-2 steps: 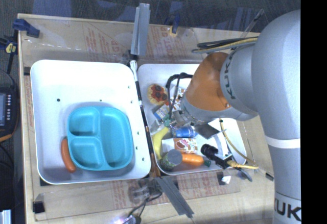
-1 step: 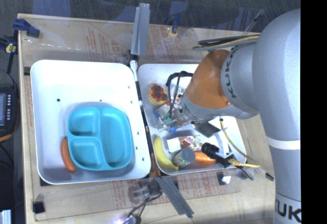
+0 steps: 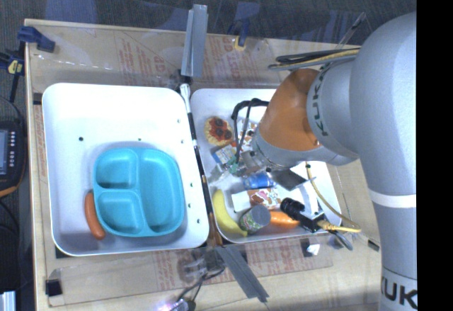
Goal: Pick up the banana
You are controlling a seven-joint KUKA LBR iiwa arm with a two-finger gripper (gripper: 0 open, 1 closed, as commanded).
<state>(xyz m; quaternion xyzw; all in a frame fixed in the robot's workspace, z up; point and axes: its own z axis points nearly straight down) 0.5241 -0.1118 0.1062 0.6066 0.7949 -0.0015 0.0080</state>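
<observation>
The yellow banana [image 3: 222, 213] lies along the left wall of the right bin [image 3: 199, 105], near its front corner, with its lower end against a grey can [image 3: 255, 217]. My gripper [image 3: 236, 159] hangs low over the middle of the right bin, a short way behind the banana and among small packets. The grey arm with its orange band covers the bin's right half. Nothing shows between the gripper and the banana.
In the right bin lie a pizza-slice toy [image 3: 219, 130] at the back, an orange carrot [image 3: 284, 221] at the front and a white and red packet [image 3: 262, 198]. The left bin [image 3: 64, 111] holds a blue divided plate [image 3: 138, 191] and a sausage [image 3: 93, 216].
</observation>
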